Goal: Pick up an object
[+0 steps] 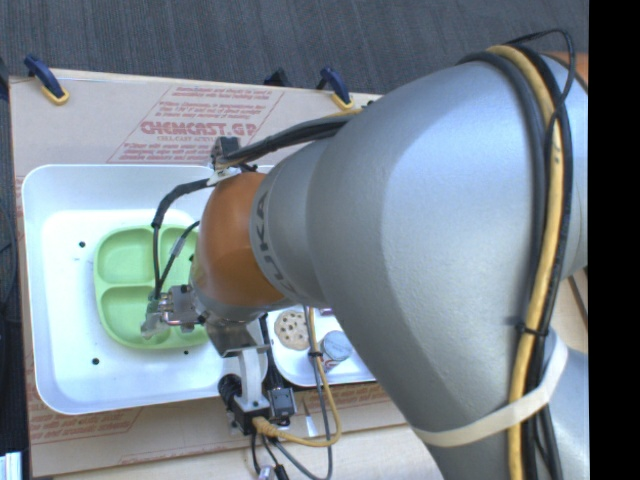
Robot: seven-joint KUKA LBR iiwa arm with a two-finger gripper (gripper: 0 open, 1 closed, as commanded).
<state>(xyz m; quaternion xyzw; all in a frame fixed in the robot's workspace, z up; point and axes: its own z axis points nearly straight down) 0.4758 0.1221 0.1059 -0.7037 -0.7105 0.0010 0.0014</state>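
Gripper [165, 318] sits low over the green divided tray [125, 278] in left white bin [50, 268], at tray's near-right edge; can't tell its state, wrist blocks it. Grey arm [420, 258] w/ orange band [235, 253] covers most of bench. Just right of wrist, round cookie-like item [291, 328] and small shiny object [337, 347] lie in right bin [300, 368]. Farther back: cardboard sheet [190, 123] w/ red print, blue clamps [45, 78].
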